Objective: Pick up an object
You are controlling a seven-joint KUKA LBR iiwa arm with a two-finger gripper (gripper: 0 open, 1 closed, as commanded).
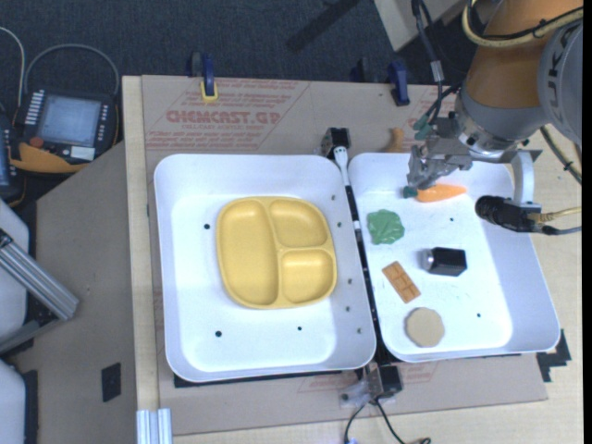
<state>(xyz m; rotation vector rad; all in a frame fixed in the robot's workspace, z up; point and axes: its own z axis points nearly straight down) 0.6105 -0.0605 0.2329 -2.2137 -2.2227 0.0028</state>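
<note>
On the counter (pixel 277 100), the left bin (pixel 185 276) holds a yellow divided plate (pixel 276 251). The right bin (pixel 518 285) holds the smaller pieces: a green lump (pixel 385 226), tan disc (pixel 425 326), black block (pixel 447 261), brown wafer (pixel 401 281) and an orange carrot-like piece (pixel 442 192) by its far edge. The jaws (pixel 427 172) sit just above that orange piece's left end; whether they are open or closed cannot be told. The approach looks under way; next comes closing and lifting.
</note>
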